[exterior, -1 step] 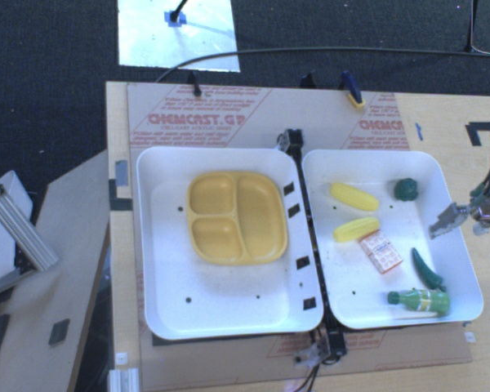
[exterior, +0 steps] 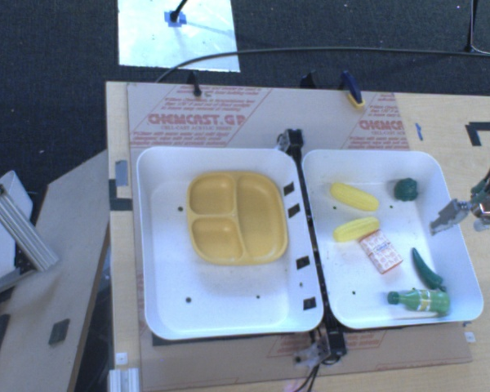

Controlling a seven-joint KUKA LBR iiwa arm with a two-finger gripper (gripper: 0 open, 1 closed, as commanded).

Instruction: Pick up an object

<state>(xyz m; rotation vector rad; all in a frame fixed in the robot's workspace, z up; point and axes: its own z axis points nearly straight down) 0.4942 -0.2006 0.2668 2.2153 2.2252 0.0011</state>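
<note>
Over the right bin's [exterior: 453,186] outer rim hangs the pincer [exterior: 443,220], its fingers parted and grasping nothing, seemingly poised to descend. Loose pickable things lie scattered in that bin: two yellow corn cobs [exterior: 354,195], a red-and-white packet [exterior: 380,251], a green bottle [exterior: 420,300], a dark green pepper [exterior: 426,269]. Nothing blocks them. Leftward, a yellow divided plate [exterior: 235,217] sits alone.

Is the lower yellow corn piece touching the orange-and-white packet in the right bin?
Touching, it seems: in the camera view the lower yellow corn piece meets the orange-and-white packet at its upper left corner, with no white bin floor visible between them.
</note>
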